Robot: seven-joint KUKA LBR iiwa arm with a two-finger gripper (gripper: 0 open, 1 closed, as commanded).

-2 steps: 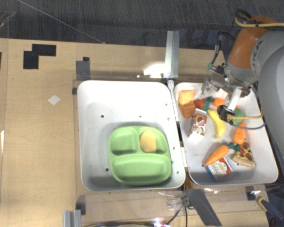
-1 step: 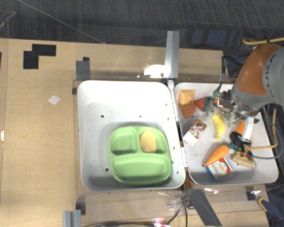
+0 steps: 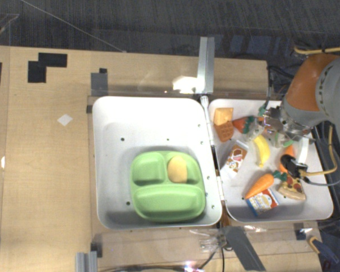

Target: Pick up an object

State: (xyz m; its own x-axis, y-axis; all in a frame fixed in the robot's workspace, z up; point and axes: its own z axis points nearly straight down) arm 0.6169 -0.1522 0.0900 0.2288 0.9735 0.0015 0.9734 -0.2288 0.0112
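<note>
The grey arm with its orange band (image 3: 304, 89) reaches in from the right over the right bin (image 3: 323, 208). Its gripper (image 3: 267, 127) hangs low at the bin's upper middle, just above the top end of a yellow banana (image 3: 262, 151). A red-orange toy vegetable (image 3: 241, 123) lies close to its left. Further left sits an orange block (image 3: 222, 118). A small printed carton (image 3: 236, 158) lies left of the banana. A carrot (image 3: 259, 185), a small box (image 3: 263, 202) and a pizza slice (image 3: 292, 191) lie toward the bin's front.
In the left bin (image 3: 113, 123) lies a green divided plate (image 3: 158, 200) with a yellow-orange round item (image 3: 177, 169) in its upper right compartment. A metal post (image 3: 206, 67) stands behind the wall between the bins. Cables (image 3: 328, 152) hang along the right bin's right side.
</note>
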